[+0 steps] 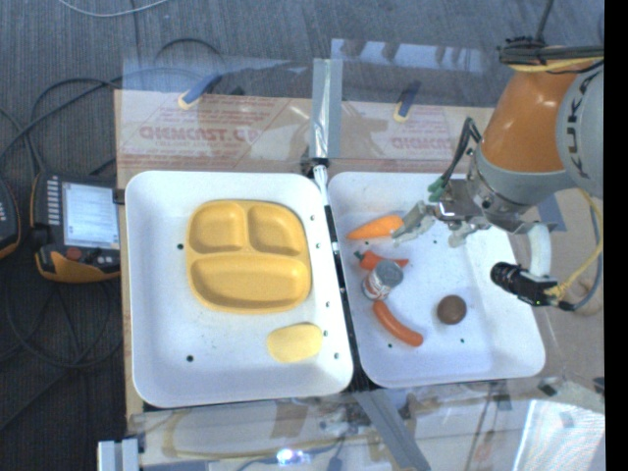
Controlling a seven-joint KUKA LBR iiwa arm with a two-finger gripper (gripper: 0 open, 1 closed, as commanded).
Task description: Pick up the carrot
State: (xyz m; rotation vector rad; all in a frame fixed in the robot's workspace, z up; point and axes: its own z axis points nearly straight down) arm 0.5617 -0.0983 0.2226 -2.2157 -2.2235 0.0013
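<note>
Far to the gripper's left I counted one yellow divided tray (249, 253) and one yellow oval piece (294, 341) in the left bin (157, 292), apparently parked as clutter. The carrot (375, 228) lay just left of the gripper (432, 220), whose fingers stood wide, holding nothing. Below it: one can (383, 279), one sausage (397, 324), one brown ball (451, 309).

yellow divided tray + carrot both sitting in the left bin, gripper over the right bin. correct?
Not quite. The camera view shows the carrot in the right bin, near its top left corner by the gripper. The yellow divided tray is in the left bin, and the gripper is over the right bin.
</note>
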